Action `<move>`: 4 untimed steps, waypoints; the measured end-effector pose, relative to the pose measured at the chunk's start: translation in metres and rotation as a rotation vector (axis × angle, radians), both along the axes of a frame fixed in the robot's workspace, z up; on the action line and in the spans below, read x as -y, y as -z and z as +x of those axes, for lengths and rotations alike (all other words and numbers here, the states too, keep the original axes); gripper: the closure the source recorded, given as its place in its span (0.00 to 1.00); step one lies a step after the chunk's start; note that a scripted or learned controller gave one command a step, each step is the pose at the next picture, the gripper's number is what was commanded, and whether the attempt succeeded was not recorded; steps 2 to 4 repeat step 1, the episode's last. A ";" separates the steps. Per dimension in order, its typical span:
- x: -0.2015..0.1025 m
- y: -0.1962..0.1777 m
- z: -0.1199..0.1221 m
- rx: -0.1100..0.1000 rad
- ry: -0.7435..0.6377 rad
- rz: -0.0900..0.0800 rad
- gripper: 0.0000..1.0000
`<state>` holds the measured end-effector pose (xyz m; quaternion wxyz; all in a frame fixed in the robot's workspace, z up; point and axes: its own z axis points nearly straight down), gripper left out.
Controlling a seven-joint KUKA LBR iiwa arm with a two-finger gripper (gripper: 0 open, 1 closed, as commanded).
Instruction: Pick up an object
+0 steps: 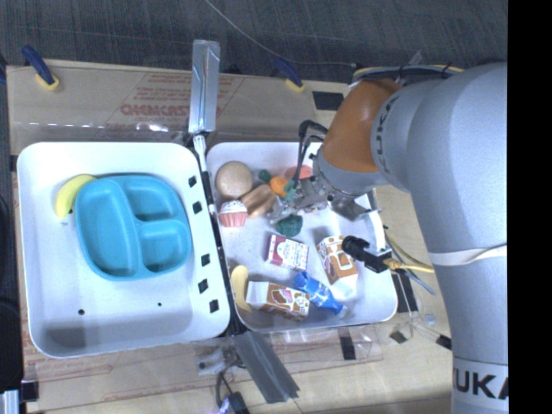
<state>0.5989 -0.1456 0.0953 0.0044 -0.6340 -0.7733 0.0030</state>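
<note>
Reaching into the right bin (pixel 390 304), the tool (pixel 291 198) sits low among crowded toy food, above a dark green piece (pixel 289 225); its state I cannot tell. Best to descend straight, clear of the bread roll (pixel 234 180) and cupcake (pixel 233 214).

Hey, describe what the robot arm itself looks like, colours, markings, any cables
The arm is thick, rounded and light grey, with an orange band above the wrist. Black letters "KU" mark its lower section. A thin black cable loops beside the wrist, and the gripper is small, dark metal.
</note>
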 end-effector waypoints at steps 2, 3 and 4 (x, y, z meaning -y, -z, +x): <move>-0.063 -0.095 0.012 0.007 0.163 -0.002 1.00; -0.063 -0.095 0.012 0.007 0.163 -0.002 1.00; -0.063 -0.095 0.012 0.007 0.163 -0.002 1.00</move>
